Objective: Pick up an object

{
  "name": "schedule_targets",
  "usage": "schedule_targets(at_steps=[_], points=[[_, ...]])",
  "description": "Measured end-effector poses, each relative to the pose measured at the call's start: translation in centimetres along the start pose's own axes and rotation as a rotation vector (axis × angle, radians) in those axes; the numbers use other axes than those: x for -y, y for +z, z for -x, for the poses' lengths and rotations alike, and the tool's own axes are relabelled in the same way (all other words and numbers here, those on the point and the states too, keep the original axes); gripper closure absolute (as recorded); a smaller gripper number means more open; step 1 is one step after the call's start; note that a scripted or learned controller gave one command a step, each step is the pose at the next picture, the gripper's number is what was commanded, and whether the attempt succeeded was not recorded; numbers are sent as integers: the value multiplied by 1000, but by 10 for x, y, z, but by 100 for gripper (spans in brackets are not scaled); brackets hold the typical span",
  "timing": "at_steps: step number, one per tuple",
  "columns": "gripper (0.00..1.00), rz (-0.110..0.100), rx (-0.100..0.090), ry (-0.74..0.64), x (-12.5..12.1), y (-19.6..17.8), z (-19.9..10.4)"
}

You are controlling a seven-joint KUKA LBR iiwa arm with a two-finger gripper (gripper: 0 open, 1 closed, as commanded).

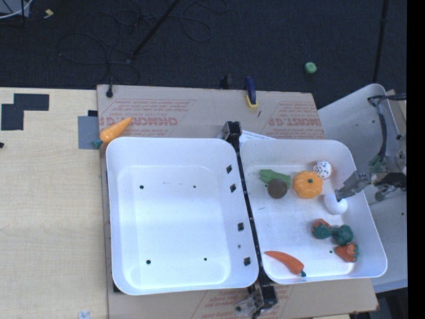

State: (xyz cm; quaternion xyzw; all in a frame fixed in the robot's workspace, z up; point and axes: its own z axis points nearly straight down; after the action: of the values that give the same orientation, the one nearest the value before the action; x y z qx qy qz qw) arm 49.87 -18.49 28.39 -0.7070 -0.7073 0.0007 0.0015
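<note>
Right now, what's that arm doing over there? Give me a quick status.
Gripper low at right bin's right edge, beside white ball. Nothing seen held. Orange pumpkin close by.

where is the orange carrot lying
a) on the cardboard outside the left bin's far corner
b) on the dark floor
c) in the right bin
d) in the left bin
a: the carrot lies on the brown cardboard, just past the left bin rim's far-left corner.

My gripper is small and metallic grey, with slim fingers tapering from a darker, boxy wrist block. Thin dark cables loop along the pale grey arm behind it.
</note>
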Motion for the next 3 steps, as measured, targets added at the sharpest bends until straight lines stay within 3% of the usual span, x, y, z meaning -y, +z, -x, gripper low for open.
schedule_targets(at_steps=[1,2,3], points=[[0,0,1,0,-17,204,0],[0,6,2,-1,-75,195,17],[0,-2,-1,-5,-148,196,-19]])
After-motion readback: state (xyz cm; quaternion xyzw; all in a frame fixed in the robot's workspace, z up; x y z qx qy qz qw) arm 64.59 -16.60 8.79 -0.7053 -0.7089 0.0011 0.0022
